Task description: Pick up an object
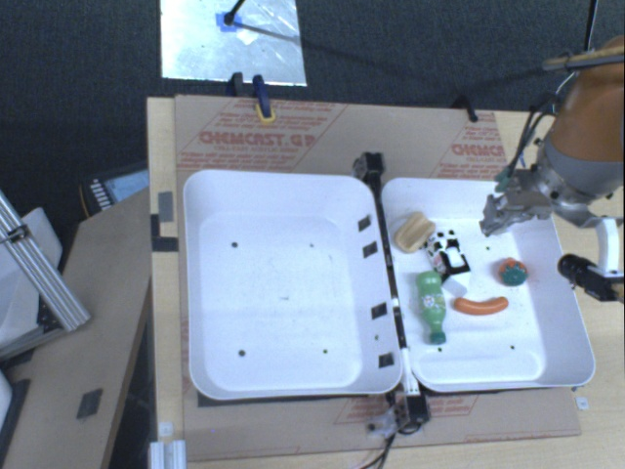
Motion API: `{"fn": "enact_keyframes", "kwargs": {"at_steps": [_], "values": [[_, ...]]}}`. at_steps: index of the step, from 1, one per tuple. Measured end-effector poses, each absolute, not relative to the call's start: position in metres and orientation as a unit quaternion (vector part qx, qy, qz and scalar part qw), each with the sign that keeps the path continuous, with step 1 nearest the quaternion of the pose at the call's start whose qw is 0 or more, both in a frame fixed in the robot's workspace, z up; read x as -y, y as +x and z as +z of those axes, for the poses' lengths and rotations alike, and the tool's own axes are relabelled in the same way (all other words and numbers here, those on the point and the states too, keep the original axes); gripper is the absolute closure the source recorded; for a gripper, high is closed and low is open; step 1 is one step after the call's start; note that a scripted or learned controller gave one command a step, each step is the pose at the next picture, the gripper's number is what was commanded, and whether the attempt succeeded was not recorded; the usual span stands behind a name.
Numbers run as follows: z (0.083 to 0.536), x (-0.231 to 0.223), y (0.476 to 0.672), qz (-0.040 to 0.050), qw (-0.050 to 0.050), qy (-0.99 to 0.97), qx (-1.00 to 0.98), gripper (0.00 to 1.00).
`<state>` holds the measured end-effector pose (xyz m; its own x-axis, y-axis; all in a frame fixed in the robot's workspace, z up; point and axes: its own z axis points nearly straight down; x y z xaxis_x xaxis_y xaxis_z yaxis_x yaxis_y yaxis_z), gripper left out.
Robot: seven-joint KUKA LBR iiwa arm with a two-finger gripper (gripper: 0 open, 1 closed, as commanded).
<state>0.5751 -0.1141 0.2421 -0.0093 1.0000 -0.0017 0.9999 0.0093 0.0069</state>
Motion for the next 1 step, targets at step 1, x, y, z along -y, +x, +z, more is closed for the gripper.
{"fn": "enact_keyframes", "kwargs": {"at_steps": [1], "values": [[0.32, 0.0546, 0.5702, 0.0039, 0.003, 0.703, -0.711, 1.0]]}}
